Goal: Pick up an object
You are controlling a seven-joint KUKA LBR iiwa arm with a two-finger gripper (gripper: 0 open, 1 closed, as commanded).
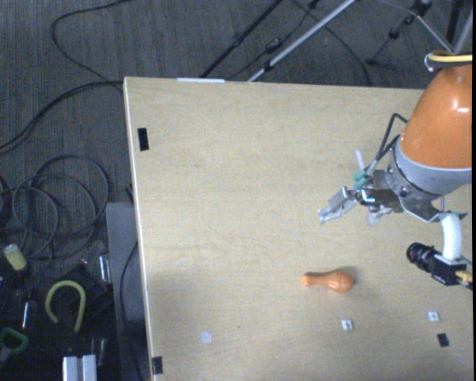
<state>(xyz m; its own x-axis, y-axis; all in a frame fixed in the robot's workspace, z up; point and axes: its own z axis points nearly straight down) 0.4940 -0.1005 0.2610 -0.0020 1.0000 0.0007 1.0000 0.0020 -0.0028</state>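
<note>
A small orange object (pixel 330 280), shaped like a gourd with a thin neck pointing left, lies on the tan bench top (pixel 238 173) near its front right. My gripper (pixel 332 211) hangs to the upper side of it, a clear gap away, with nothing seen in it. The arm's orange band (pixel 443 125) and grey wrist reach in from the right edge.
A black part (pixel 430 260) on a white stem hangs off the arm at the right. Small white tags (pixel 347 324) and a black mark (pixel 443 340) dot the front right. The bench's left edge drops to a floor with cables (pixel 47 205). Tripod legs (pixel 325 14) stand behind.
</note>
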